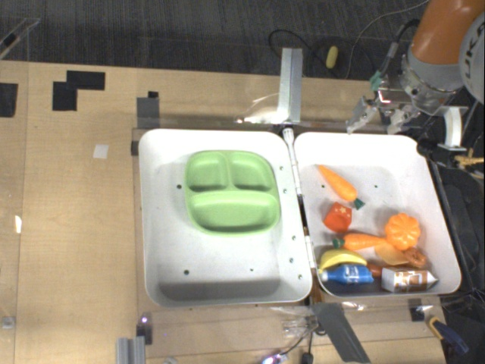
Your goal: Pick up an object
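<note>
1. From my console I see the arm (447,21) at the top right, its orange band above the grey wrist, hanging over the far edge of the right bin (394,154).
2. The gripper (379,116) sits just above that bin's back rim. I cannot tell whether it is spread or closed; the metal parts there blur together, and I see nothing held in it.
3. Inside the right bin, the items are clustered toward the near side. A carrot (338,183) lies slantwise near the middle, apart from the rest.
4. Below it is a small red pepper (338,218), and just beside that a second orange carrot-like piece (365,242) lying flat.
5. A small orange pumpkin (402,230) sits to the right, touching a brownish item (413,258) I cannot identify.
6. Along the near wall lie a yellow banana (341,259), a blue bottle (350,276) and a white bottle with a brown label (409,280).
7. Both bottle labels carry print, but it is too small and soft for me to read; no brand can be made out.
8. The left bin (163,264) holds a green divided plate (231,190) with three compartments, lying flat near its centre.
</note>
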Controlling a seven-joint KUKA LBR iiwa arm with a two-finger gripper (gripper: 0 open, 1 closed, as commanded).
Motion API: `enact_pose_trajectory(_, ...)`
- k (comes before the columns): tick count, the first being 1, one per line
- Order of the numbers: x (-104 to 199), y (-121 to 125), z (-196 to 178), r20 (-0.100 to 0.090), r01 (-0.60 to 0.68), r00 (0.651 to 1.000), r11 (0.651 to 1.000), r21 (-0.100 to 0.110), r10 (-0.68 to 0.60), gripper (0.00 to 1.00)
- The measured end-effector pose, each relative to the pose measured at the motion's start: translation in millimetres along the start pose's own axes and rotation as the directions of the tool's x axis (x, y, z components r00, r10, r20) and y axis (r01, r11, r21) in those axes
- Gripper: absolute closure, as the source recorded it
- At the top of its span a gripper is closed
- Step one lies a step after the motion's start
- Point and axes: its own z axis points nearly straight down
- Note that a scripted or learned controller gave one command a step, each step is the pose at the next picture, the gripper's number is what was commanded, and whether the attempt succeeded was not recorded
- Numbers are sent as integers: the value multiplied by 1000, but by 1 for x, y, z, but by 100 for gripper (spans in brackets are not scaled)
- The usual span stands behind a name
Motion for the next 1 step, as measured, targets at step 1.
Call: enact_pose_trajectory(1, -37, 1, -82, 2, -129, 992, 992, -2, 129, 0)
